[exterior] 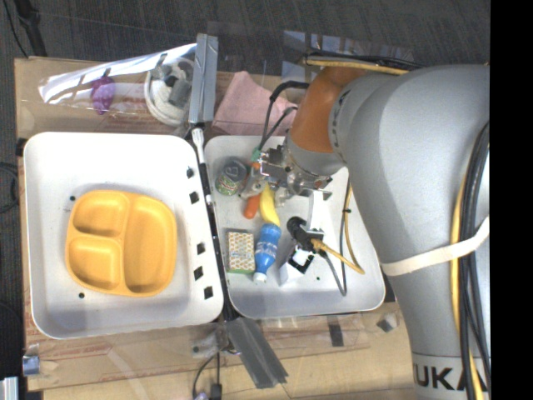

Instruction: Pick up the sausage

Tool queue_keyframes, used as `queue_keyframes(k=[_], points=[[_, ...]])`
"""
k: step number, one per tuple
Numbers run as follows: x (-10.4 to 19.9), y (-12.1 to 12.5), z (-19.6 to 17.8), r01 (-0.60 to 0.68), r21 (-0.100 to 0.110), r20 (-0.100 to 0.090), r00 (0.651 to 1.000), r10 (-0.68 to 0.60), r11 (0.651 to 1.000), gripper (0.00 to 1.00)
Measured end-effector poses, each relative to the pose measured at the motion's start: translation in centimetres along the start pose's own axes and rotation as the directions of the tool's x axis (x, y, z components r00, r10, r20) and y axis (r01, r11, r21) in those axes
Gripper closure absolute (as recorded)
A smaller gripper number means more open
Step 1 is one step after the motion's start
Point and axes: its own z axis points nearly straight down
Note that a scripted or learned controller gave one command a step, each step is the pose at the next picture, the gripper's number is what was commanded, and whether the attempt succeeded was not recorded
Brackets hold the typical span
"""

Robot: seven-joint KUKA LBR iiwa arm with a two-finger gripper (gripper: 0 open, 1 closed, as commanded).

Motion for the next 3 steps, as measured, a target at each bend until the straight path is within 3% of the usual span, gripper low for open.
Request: queue_keyframes(k=[3], points=[[0.10, -0.36, -1.41, 0.012, 0.029, 0.001, 1.000, -0.012, 0.999, 1.00]])
